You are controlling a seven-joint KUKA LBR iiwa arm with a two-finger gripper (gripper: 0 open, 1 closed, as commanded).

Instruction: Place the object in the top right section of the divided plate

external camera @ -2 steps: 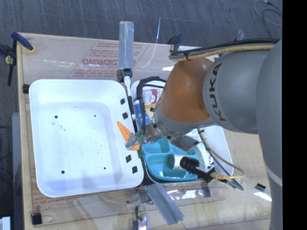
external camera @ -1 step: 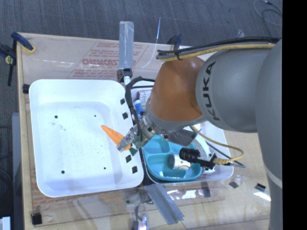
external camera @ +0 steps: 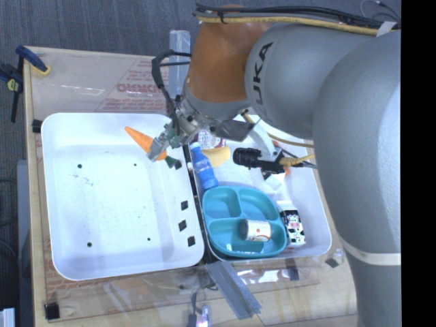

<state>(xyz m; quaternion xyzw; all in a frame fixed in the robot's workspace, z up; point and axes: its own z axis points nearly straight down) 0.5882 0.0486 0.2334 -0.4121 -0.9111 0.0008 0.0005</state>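
An orange carrot (external camera: 141,139) lies in the left bin (external camera: 102,203), near that bin's back right corner, with its tip pointing to the back left. My gripper (external camera: 165,146) is down over the carrot's thick end and covers it. The blue divided plate (external camera: 235,199) sits at the front of the right bin (external camera: 315,210). A small pale can (external camera: 258,231) lies in the plate's front right section. The plate's top right section (external camera: 257,201) is bare.
A blue bottle (external camera: 202,167) lies along the right bin's left wall, just behind the plate. A yellowish object (external camera: 219,157) lies beside it. A black-and-white carton (external camera: 292,227) stands to the right of the plate. The arm hangs over the right bin's back.
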